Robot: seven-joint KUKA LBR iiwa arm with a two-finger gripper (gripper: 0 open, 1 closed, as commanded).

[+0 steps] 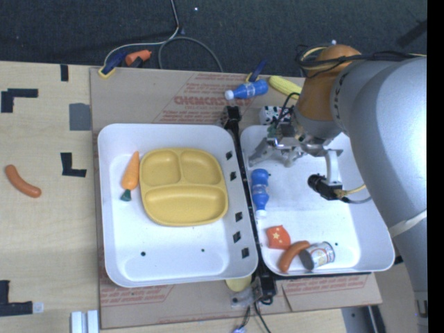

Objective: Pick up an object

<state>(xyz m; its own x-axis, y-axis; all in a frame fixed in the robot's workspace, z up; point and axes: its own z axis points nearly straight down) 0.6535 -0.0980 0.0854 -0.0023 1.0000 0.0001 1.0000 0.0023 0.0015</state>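
While the two white bins are seen side by side on a brown cardboard sheet (187,99), the sheet itself is laid on a pale wooden bench (41,137) marked with black shapes. Dark carpet (83,12) is seen at twelve o'clock, past the bench edge, with a thin cable (173,19) trailing over it.

One yellow tray (184,186) with three sections is placed in the left bin (114,255). One toy carrot (130,172) is laid just beside the tray, at its nine o'clock.

Four things are counted in the right bin (374,248). One blue bottle (259,189) is laid near the bin's nine o'clock wall. One small red piece (278,236) is seen toward six o'clock. One toy sausage (293,253) and one small can (318,255) are found touching each other at six o'clock.

Outside the bins, a second sausage (22,181) is laid on the bench at nine o'clock, well apart from the rest. One blue and white bottle (247,91) and one yellow thing (284,84) are seen at twelve o'clock on the cardboard. One orange and yellow clamp (125,60) is seen at eleven o'clock.

One grey arm (388,130) is reached in from three o'clock. The gripper (281,148) is lowered at the right bin's twelve o'clock end, above the blue bottle. Whether the pincer is apart or together cannot be told, and nothing is seen held in it.
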